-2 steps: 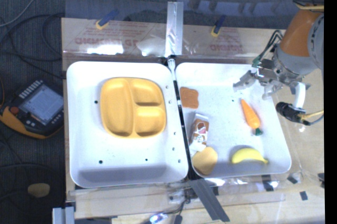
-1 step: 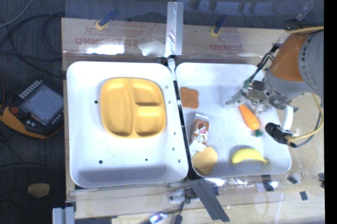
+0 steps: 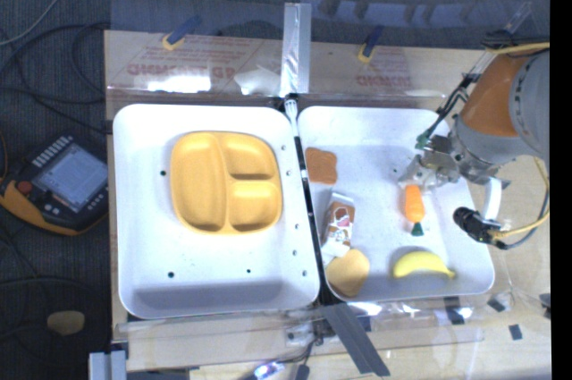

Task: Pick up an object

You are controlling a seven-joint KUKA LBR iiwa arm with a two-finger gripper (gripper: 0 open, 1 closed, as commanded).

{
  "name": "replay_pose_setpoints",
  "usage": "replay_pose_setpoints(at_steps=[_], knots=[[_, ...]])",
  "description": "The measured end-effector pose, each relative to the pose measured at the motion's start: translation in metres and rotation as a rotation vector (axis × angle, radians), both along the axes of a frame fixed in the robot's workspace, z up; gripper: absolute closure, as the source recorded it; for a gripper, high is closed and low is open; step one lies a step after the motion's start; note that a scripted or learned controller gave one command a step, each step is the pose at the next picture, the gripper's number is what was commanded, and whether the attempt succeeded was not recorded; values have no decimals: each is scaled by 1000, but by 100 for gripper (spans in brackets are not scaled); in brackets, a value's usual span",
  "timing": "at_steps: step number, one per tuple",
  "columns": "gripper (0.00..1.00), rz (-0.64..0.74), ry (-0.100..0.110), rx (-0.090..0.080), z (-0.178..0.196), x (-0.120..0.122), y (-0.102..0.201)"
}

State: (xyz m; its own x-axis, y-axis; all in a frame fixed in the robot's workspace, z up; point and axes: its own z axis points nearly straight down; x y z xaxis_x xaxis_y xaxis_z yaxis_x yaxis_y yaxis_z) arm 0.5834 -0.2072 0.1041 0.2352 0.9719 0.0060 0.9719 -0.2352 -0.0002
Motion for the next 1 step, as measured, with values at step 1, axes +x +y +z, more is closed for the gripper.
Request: replay_pose_setpoints(at_steps=[1], knots=[[100, 135, 2, -6, 131, -9, 55]])
